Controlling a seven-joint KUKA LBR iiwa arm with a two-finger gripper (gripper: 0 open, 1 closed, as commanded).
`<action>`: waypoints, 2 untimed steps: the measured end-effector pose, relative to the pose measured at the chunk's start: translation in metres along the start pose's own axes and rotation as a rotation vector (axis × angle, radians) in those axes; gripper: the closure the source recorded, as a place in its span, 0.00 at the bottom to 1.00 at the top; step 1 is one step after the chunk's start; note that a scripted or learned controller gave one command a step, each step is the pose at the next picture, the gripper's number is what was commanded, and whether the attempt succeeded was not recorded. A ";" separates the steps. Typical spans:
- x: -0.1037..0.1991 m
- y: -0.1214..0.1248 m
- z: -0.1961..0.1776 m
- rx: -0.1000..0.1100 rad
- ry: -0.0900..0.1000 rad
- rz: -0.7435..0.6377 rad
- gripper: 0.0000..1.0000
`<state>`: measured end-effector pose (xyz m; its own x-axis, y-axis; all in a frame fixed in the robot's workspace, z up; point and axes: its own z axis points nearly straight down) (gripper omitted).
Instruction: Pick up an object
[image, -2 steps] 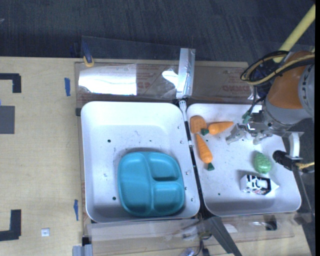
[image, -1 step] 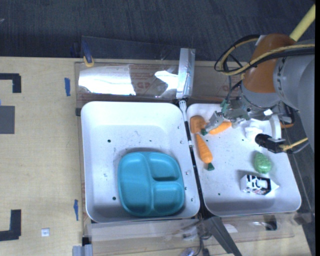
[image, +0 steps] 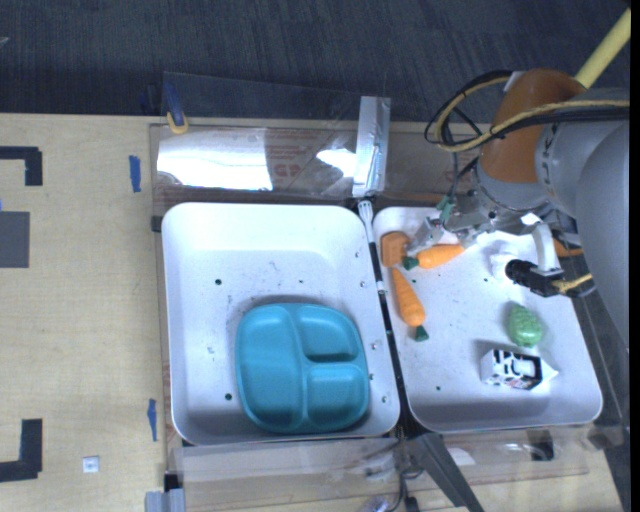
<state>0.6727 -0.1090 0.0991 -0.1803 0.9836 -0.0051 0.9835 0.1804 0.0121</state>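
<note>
Nearest edge: bench (image: 70, 330) of pale wood-grain board, black tape corners at its left side, small blue tape tabs (image: 134, 172) by the bins. Left bin (image: 190, 250), shallow white plastic with rounded corners, floor speckled with dark flecks; in its near half a teal divided plate (image: 300, 365), smooth, rounded-rectangular, three compartments, lying flat. Right bin (image: 570, 395), same white plastic. Its near right holds a small black-and-white packet (image: 515, 368), flat, printed, print too small to read. Just beyond that, a green lumpy object (image: 524, 325), round, bumpy skin, apart from the packet. Toward the bin's left wall, a toy carrot (image: 407, 298), orange, tapered, green tip pointing to the near side, lying lengthwise along the wall. Farther in, a second toy carrot (image: 438, 256), orange, lying crosswise, with a stubby orange piece (image: 393, 245) just beside it at the far left corner. The gripper (image: 440, 226), grey metal with some green on it, sits directly over the far end of this second carrot; contact cannot be told, nor whether the gripper is spread or closed. Behind it the grey arm (image: 590, 170) with its orange band (image: 525, 120), black and yellow cables looped around. Farthest: a clear glossy sheet (image: 260, 160) behind the left bin, faint reddish print beneath, unreadable.
</note>
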 end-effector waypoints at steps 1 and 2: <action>0.021 -0.007 -0.087 0.009 0.004 -0.052 0.00; 0.010 -0.005 -0.010 0.010 0.005 -0.231 0.00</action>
<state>0.6659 -0.1005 0.1093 -0.4006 0.9163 -0.0012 0.9163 0.4006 0.0010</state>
